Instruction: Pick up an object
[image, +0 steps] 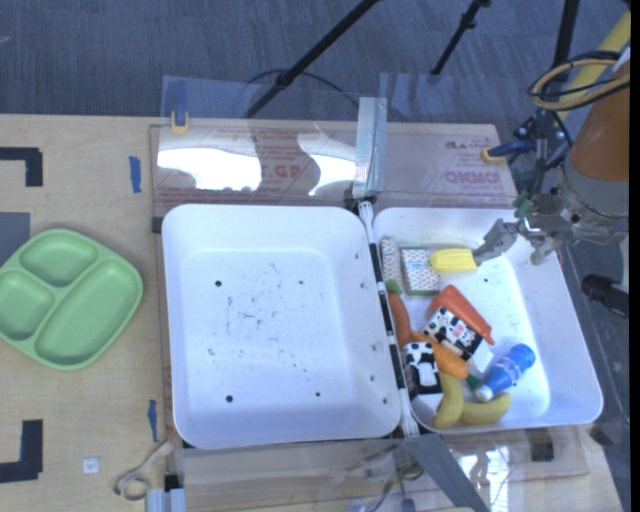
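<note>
The gripper (520, 240) hangs over the right bin (560, 340) – fingers spread, grasping nothing – near the yellow corn toy (452, 261).

I've got the objects bunched along the left side of the right bin (560, 330). A yellow corn cob (452, 261) lies flat near the top, just beside a small checkered packet (417, 268). Below that an orange carrot (400, 315) runs along the bin's left wall. A black-and-white patterned box (455, 330) with an orange edge sits tilted mid-pile. A blue bottle (508, 367) lies slanted to the lower right, and a yellow banana (470, 408) curls at the bottom.
</note>
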